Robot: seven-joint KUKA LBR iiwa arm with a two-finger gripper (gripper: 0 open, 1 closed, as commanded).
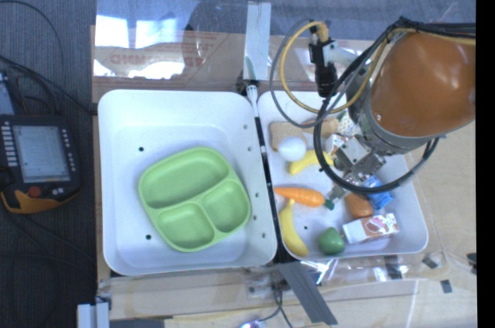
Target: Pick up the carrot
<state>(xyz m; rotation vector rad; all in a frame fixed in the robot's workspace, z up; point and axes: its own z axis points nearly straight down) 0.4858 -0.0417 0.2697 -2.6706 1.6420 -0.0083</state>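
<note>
Grey-blue carpet surrounds the desk (433, 272), which carries two shallow white bins side by side. At nine o'clock, off the desk, a control pendant (37, 156) lies on the floor with its black cable looping away.

The left bin (116, 117) holds a green divided plate (195, 198), lying flat with its three compartments up.

The right bin (414, 230) is crowded. The carrot (299, 196) lies near the middle of this bin, close to its left wall, long axis running from nine to three o'clock. At twelve o'clock from the carrot sits a white egg (292, 148), with a yellow piece (314, 161) just beside it. At six o'clock from the carrot lies a banana (290, 230), and a green fruit (331, 241) rests near the bin's front edge. A small carton (371, 227) lies at four o'clock from the carrot, beside an orange ball (358, 204) and a blue item (379, 199).

The arm's large orange and grey body hangs over the right bin's upper right part. The gripper (349, 164) sits at two o'clock from the carrot, apart from it; whether the fingers are open or closed cannot be told.
</note>
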